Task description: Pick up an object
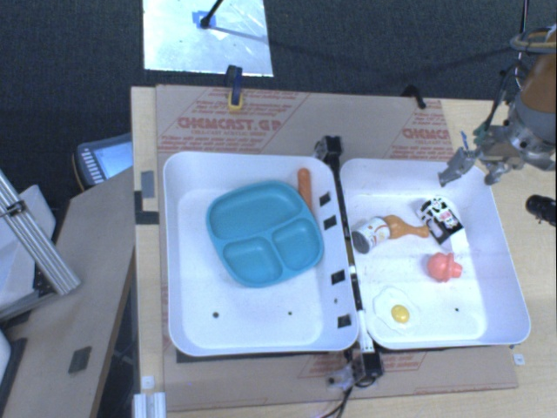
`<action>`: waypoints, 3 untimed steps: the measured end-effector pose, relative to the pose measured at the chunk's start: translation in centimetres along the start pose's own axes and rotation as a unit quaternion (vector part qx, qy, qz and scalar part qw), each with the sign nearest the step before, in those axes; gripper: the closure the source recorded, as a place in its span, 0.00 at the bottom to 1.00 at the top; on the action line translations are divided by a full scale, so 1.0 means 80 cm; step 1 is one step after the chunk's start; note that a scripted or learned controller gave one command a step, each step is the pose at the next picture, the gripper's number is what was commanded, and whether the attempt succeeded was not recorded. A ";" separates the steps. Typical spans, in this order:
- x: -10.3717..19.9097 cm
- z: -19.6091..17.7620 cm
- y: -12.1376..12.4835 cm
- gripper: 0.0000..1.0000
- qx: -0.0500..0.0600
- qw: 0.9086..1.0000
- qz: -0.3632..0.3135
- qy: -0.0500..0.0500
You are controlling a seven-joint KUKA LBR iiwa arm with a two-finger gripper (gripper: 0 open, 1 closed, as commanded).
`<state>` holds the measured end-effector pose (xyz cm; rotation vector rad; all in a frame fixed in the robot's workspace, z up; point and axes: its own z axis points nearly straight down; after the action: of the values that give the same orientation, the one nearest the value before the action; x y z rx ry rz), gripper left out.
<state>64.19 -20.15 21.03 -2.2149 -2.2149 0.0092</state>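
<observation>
My gripper (477, 171) hangs over the far right corner of the right bin (505, 320), open, with nothing between its fingers. Below and left of it in that bin lie a black-and-white cow toy (439, 216), a tan bottle-shaped toy with a white end (387, 229), a pink toy (444, 267) and a fried-egg toy (396, 307). The cow toy is the nearest, a short way toward the front from the fingertips.
The left bin (187, 320) holds a blue divided plate (265, 242) and an orange sausage-shaped toy (305, 185) at its far right. A black divider with clips (339, 225) runs between the bins. Cardboard lies under both bins.
</observation>
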 end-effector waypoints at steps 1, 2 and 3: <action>0.001 -0.010 0.004 0.00 -0.006 1.000 -0.002 -0.002; 0.004 0.042 0.004 0.00 -0.005 1.000 -0.002 -0.001; 0.001 0.094 0.007 0.00 -0.005 1.000 -0.002 -0.001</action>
<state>64.71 -20.04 13.52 -2.2166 -2.2250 0.0011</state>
